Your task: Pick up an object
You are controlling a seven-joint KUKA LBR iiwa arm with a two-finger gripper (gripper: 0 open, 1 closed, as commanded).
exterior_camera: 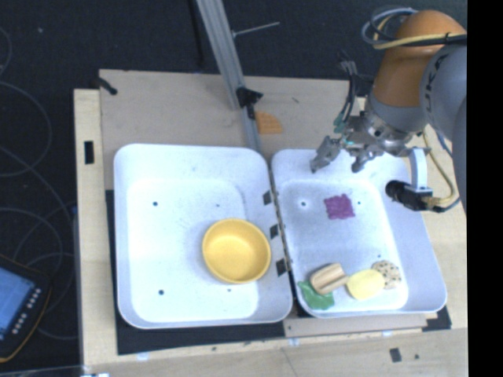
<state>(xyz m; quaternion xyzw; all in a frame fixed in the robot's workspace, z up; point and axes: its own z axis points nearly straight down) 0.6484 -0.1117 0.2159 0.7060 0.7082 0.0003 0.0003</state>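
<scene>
My gripper (341,160) hangs over the far edge of the right bin (413,242), its two grey fingers spread apart with nothing between them. A purple piece (339,206) lies on the bin floor just below the gripper. Along the near wall of this bin sit a tan bread-like roll (327,276), a yellow lump (365,284), a speckled cookie (386,272) and a green scrap (314,296). A yellow bowl (236,250) stands upright in the left bin (149,203), near its right side.
A slanted metal pole (223,53) rises behind the bins and meets the bench near the divider. A small orange patch (268,122) lies on the bench behind the bins. The left half of the left bin is bare white floor.
</scene>
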